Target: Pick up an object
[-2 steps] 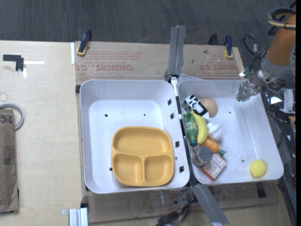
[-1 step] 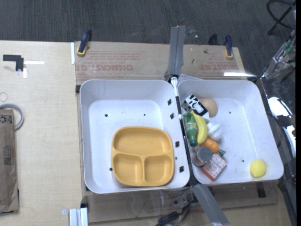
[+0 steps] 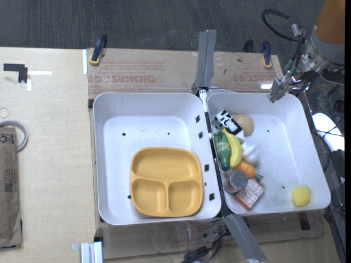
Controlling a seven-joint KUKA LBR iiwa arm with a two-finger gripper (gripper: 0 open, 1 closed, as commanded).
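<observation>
In the left bin (image 3: 109,147), well away from the gripper (image 3: 281,86) across the divider, you have only a yellow divided tray (image 3: 166,181). Moving right, the pile of small items sits against the right bin's (image 3: 307,141) left wall, below and left of the gripper: a black-and-white item (image 3: 227,121), a tan ball (image 3: 244,125), a green bottle (image 3: 222,151), a banana (image 3: 235,148) with its long axis running up-down the bin, an orange piece (image 3: 247,169), and a red packet (image 3: 249,193). A yellow ball (image 3: 300,195) lies alone, well below and slightly right of the gripper, which hovers at the bin's top rim. You cannot tell whether it is spread; it holds nothing visible.
</observation>
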